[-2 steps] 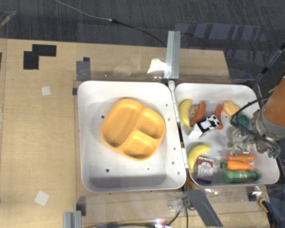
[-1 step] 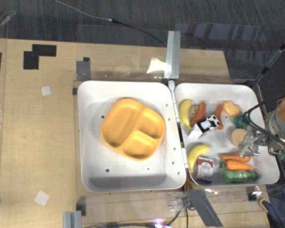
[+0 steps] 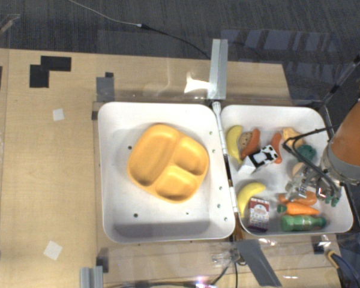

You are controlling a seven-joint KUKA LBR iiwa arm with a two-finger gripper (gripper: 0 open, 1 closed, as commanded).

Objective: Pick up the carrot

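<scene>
Pale wooden bench boards [image 3: 42, 179] carry two shallow white bins side by side, with dark grey carpet [image 3: 138, 5] beyond the far edge and a thin black cable [image 3: 168, 33] trailing across it.

Nearest the camera, in the right bin [image 3: 270, 112], a green plastic bottle-shaped toy [image 3: 302, 222] lies on its side along the near wall. Left of it stands a small red and white carton [image 3: 259, 213], with a rounded yellow toy fruit [image 3: 249, 193] touching its far-left corner. Just beyond the green toy lies the orange toy carrot [image 3: 301, 209], roughly level, pointing left to right. The metal two-finger gripper [image 3: 304, 189] hangs directly over the carrot's far side, very close to it or touching; whether its fingers are spread or closed on anything cannot be told from this angle. Above the gripper, the arm's orange band [image 3: 354, 140] bulges in from the right.

Farther back in the same bin sit a black and white cow-patterned toy [image 3: 265, 156], a yellow banana-like toy [image 3: 234, 141], a reddish-brown piece [image 3: 251, 144] beside it, and a teal object [image 3: 306, 152] under looping black wires.

The left bin [image 3: 114, 221] holds a yellow plastic plate with three compartments [image 3: 168, 162], lying near its centre. Between the bins' far ends rises a grey metal post [image 3: 218, 68].
</scene>
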